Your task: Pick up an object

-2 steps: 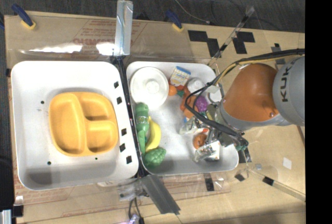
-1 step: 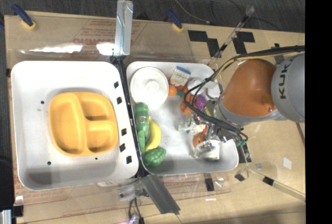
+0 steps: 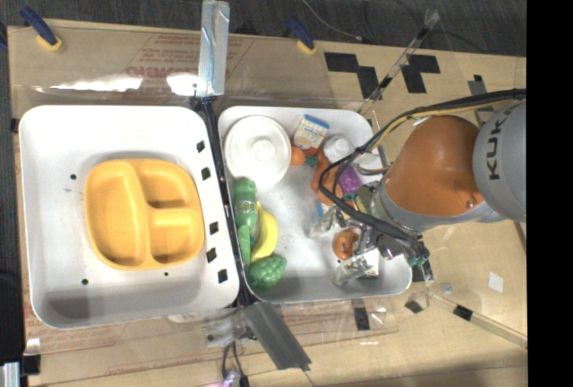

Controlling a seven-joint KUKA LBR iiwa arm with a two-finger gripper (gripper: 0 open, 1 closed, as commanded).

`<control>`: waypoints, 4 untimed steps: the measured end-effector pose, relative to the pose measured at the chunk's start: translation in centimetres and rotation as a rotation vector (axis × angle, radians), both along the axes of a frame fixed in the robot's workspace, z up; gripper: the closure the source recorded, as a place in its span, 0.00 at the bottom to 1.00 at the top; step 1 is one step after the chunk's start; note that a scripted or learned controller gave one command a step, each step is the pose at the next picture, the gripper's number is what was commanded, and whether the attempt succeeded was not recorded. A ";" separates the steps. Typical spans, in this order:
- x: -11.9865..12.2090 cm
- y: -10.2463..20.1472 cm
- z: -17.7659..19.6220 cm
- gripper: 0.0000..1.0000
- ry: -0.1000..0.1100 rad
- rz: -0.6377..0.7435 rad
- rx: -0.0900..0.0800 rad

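Note:
My gripper (image 3: pixel 345 244) is low in the right bin (image 3: pixel 295 287), near its front right corner. It stands open, its silver fingers (image 3: pixel 325 222) spread on either side of a small orange-brown object (image 3: pixel 346 242); they are not closed on it. The grey arm with its orange band (image 3: pixel 430 170) covers the bin's right side. A purple item (image 3: pixel 349 181) and a small white item (image 3: pixel 337 147) lie just behind the gripper.
In the right bin: a white bowl (image 3: pixel 258 146), a blue and white packet (image 3: pixel 311 130), a green vegetable (image 3: pixel 244 206), a yellow banana (image 3: pixel 266 231) and a green broccoli-like piece (image 3: pixel 267 270). The left bin (image 3: pixel 45 197) holds a yellow divided plate (image 3: pixel 143 213).

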State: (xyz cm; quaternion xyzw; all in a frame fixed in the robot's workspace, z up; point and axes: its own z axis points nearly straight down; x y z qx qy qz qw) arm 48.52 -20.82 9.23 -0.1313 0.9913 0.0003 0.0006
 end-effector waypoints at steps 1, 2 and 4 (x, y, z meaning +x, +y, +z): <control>0.2 -0.1 0.0 0.00 -0.003 0.070 -0.002; 0.2 -0.1 0.0 0.00 -0.005 0.141 -0.002; 15.9 0.0 8.8 1.00 -0.007 -0.162 -0.002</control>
